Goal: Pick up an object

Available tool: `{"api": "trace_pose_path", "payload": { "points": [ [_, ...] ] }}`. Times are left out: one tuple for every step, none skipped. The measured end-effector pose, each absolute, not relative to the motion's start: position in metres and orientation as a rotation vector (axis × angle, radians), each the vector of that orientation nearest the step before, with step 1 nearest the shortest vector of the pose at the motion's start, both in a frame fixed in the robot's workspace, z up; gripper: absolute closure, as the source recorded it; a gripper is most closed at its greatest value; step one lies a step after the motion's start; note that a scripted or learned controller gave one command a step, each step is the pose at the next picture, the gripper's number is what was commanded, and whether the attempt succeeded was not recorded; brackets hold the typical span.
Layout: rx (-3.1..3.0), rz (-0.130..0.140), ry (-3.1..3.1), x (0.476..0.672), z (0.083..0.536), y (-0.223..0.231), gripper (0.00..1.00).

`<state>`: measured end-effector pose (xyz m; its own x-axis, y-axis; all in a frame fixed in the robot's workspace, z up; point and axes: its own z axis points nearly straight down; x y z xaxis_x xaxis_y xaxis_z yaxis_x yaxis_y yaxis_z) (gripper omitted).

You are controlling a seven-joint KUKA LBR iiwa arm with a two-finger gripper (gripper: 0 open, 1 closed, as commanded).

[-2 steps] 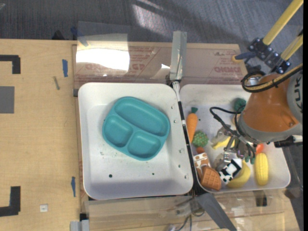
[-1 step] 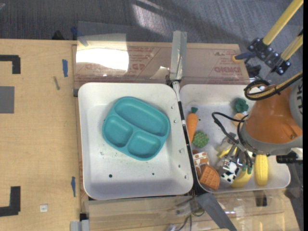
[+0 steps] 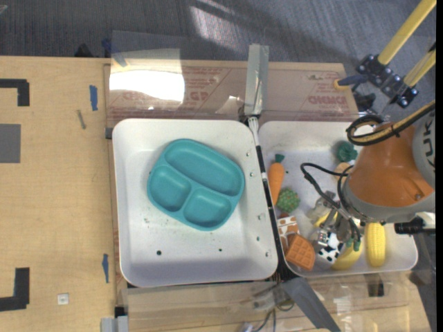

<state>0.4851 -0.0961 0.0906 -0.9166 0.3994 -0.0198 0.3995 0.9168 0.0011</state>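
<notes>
Here the arm (image 3: 387,168) hangs low over the right bin (image 3: 405,258), its gripper (image 3: 337,228) down among the toys near a yellow corn cob (image 3: 376,244), a waffle (image 3: 300,251) and a carrot (image 3: 275,177). Whether anything is pinched cannot be told, as the wrist and cables clutter the tip. This looks like the reach-and-grasp step; next comes a firm closing on one toy, then a straight lift.
</notes>
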Motion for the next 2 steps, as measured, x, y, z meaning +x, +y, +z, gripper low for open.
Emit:
{"api": "trace_pose_path", "payload": {
  "points": [
    [0.544, 0.003, 3.078, 0.503, 0.090, -0.131, 0.00],
    [0.719, -0.002, 3.039, 0.488, 0.090, -0.099, 0.00]
  ]
}}
